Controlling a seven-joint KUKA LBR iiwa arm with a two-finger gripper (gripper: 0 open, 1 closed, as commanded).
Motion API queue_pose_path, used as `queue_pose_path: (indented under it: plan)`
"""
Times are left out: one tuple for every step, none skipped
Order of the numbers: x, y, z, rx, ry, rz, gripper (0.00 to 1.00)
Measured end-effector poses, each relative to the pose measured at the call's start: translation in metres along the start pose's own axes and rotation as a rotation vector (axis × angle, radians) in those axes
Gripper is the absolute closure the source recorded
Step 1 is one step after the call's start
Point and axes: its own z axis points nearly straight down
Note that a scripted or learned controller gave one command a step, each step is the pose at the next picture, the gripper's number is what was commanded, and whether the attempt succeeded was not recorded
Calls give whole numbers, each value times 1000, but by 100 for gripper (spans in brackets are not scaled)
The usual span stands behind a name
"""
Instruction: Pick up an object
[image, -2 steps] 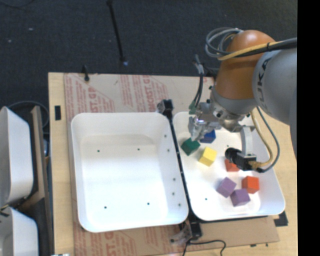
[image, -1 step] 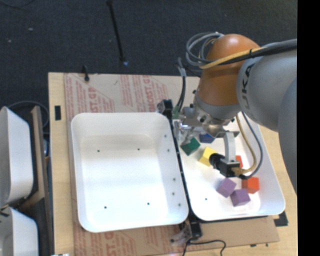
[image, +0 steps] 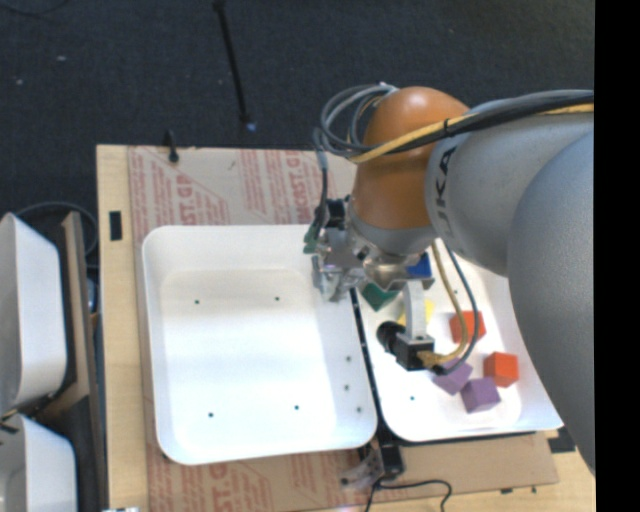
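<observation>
Printed cardboard sheet (image: 230, 185), dark floor (image: 120, 70) beyond

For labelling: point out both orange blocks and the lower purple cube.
upper orange block (image: 467, 326): camera view, top face.
lower orange block (image: 503, 369): camera view, top face.
lower purple cube (image: 482, 395): camera view, top face.

Floor: dark speckled carpet (image: 120, 70), thin black cable (image: 235, 75) crossing it | Bench: tan top (image: 112, 400) under red-printed cardboard sheet (image: 230, 185) | Left edge: white containers (image: 25, 300) | Light: even, soft.
</observation>
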Motion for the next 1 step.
queue_pose_path:
  plan:
    - [-2,0,-1,-2,0,3,0]
